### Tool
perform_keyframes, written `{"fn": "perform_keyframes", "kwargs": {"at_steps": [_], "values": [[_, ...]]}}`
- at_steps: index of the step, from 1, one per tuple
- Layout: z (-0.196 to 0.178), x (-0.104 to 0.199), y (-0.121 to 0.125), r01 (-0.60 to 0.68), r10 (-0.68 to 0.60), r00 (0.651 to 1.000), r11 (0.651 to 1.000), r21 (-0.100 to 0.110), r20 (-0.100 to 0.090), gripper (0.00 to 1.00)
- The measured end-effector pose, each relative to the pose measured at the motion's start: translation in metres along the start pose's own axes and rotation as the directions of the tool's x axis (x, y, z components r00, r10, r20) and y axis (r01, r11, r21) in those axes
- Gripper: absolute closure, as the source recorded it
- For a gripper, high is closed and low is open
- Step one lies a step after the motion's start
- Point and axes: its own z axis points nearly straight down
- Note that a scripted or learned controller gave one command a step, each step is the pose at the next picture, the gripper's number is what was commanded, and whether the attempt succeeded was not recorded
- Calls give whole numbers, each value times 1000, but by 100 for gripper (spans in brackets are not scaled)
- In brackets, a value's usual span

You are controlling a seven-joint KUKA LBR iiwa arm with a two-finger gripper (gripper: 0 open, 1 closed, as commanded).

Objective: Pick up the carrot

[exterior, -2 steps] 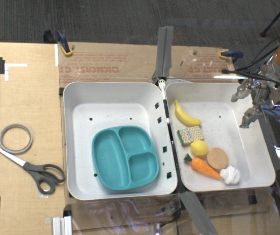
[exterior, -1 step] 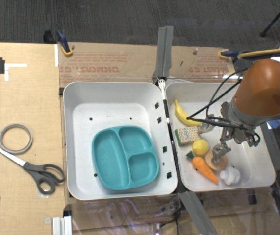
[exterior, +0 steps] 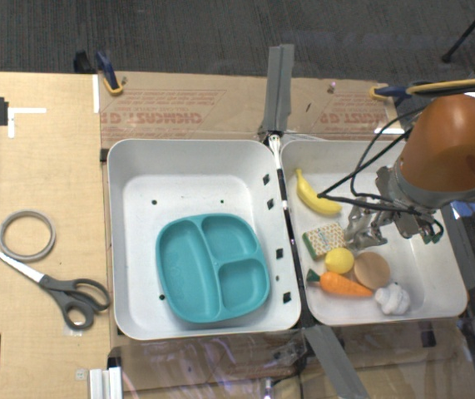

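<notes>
The carrot (exterior: pixel 343 285), orange with a green stub at its left end, lies near the front of the right bin (exterior: pixel 437 304). It rests against a lemon (exterior: pixel 339 261) and a tan egg-shaped piece (exterior: pixel 372 269). My gripper (exterior: pixel 362 232) hangs over the middle of the right bin, above and a little behind the carrot, just over the lemon and the tan piece. Nothing shows between its fingers.
A banana (exterior: pixel 313 196) and a speckled cracker-like piece (exterior: pixel 324 239) lie left of the gripper. A white lump (exterior: pixel 393 298) sits at the front right. The left bin (exterior: pixel 137 181) holds a teal divided tray (exterior: pixel 214 266). Scissors (exterior: pixel 62 293) and a tape ring (exterior: pixel 27 234) lie on the bench.
</notes>
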Motion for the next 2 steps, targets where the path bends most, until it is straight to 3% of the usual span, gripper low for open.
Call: {"fn": "perform_keyframes", "kwargs": {"at_steps": [1, 2], "values": [[19, 55, -18, 521, -522, 853, 853, -25, -17, 100], [18, 53, 48, 421, -421, 907, 907, -20, -18, 100]]}}
